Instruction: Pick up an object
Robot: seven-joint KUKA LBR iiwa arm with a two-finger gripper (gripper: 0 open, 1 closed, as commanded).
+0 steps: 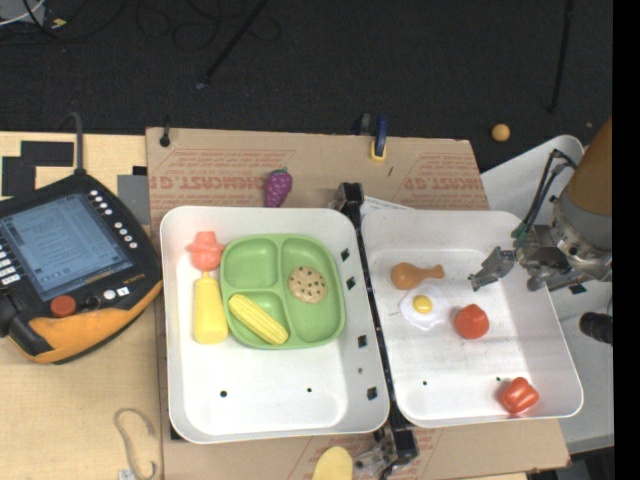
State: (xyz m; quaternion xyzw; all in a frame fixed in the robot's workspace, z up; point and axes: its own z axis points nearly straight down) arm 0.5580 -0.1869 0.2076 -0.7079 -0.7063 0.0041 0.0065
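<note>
My gripper hangs over the right side of the right bin, its two fingers spread open with nothing between them. A red tomato lies just below and left of it. Further left are a fried egg and a brown chicken drumstick. A red pepper sits near the bin's front right corner.
The left bin holds a green divided plate with a corn cob and a cookie, plus a yellow bottle and a pink toy. A teach pendant lies at left. A purple grape bunch sits behind the bins.
</note>
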